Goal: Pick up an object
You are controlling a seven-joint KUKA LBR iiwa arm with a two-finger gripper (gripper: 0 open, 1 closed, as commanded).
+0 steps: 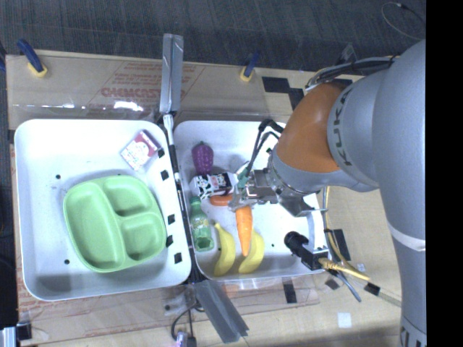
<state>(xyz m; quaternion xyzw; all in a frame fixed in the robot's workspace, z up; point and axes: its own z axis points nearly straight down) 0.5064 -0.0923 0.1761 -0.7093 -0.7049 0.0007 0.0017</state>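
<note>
— Which one is it after, do you reckon? The hand (249, 192) hangs over the middle of the right bin (289, 137), right above the top end of the carrot (244, 230).

— The carrot is my guess. It lies lengthwise, its thick end touching or just under the hand, its tip pointing toward the bin's near edge, where it rests between the two bananas (237, 251).

— Is the hand pinching it?

— I cannot tell. The wrist covers the spot, so whether it is spread or pressed together is hidden from here. I would not call the carrot held.

— So what would make a good grab?

— Close across the carrot's width, not along it, near the thick end where there is more to bite. Come straight down, too, because it is crowded: the black-and-white cow toy (210, 185) sits just beside the hand toward the divider, and the purple grapes (202, 156) are a bit further toward the far edge.

— And the green bottle (199, 226)?

— Along the divider wall, near but apart from the carrot. The left bin (43, 143) carries a green tray (116, 223) and a small packet (141, 150), well away from all this
</note>
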